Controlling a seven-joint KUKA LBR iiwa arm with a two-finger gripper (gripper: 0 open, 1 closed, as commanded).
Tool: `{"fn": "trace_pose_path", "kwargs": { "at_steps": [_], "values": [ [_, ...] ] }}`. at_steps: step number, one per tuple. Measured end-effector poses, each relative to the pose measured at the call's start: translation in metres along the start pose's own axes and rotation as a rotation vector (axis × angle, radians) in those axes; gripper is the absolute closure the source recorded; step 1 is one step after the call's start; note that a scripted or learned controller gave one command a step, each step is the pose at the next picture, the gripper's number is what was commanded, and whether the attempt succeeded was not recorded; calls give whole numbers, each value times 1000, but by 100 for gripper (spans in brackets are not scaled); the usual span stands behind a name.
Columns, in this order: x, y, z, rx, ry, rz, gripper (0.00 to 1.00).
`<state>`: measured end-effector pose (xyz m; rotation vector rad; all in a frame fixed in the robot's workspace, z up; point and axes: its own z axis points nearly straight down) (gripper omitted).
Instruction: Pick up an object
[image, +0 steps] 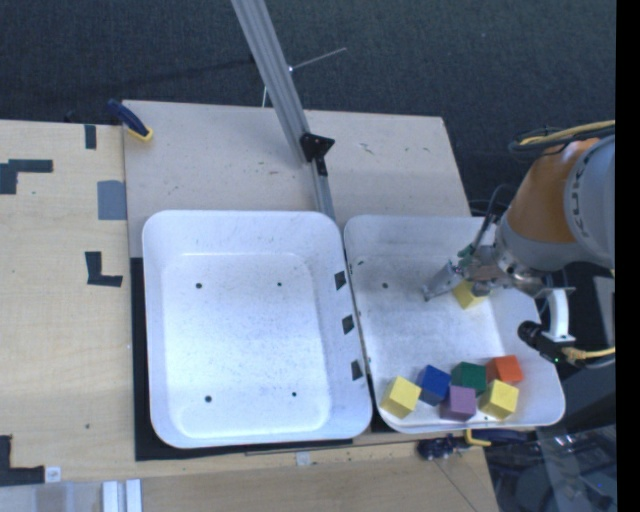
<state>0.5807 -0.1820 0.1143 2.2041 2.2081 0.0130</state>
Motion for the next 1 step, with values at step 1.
{"fn": "trace_pose_path", "kwargs": {
  "at_steps": [1],
  "values": [
    [0, 1, -9, 0, -1, -1, 100]
  ]
}}
